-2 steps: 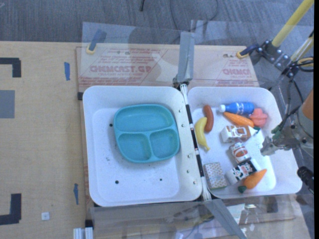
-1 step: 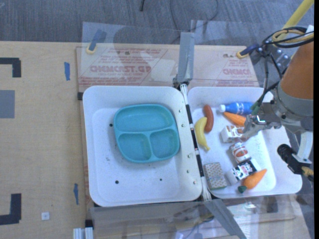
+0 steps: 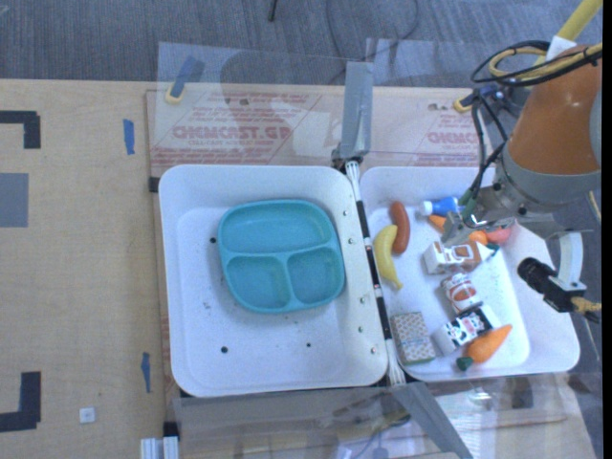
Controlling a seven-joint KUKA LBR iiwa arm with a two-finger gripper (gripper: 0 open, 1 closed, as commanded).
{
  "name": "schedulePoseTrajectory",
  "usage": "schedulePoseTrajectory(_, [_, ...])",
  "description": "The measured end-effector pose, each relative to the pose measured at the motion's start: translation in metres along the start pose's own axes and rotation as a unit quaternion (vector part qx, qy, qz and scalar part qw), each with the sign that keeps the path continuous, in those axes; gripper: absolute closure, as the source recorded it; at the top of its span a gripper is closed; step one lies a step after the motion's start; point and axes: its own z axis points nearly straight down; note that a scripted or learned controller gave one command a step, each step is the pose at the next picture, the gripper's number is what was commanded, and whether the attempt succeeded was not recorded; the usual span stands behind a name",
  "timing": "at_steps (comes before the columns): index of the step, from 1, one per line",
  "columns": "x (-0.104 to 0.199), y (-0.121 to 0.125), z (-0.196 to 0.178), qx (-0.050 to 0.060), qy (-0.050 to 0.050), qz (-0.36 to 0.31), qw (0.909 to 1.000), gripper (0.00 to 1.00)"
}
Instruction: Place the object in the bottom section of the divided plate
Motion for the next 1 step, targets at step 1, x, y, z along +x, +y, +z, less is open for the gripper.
schedulePoseTrajectory(1, [-0.0453, -0.0091, -0.0085, -0.001, -0.001, -0.11, 0.994, 1.0])
